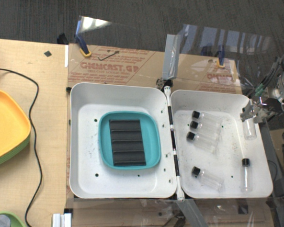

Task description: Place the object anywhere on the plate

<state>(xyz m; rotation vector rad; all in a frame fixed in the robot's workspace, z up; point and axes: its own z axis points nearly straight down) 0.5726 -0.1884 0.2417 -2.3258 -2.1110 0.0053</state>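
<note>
The claw (251, 114) pinches a clear plastic vial (249, 128) near its top; it looks light, slick, best gripped mid-barrel.

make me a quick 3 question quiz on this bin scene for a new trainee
1. Multiple choice: where is the teal plate?
A. in the left bin
B. in the right bin
C. on the wooden bench outside both bins

2. True or false: the dark ribbed insert lies on the plate.

3. Fill in: the clear vials with black caps lie in the ____ bin.

Key
1. A
2. True
3. right; the gripper hangs at that bin's far right edge, and one vial looks to be at its fingers.
</note>
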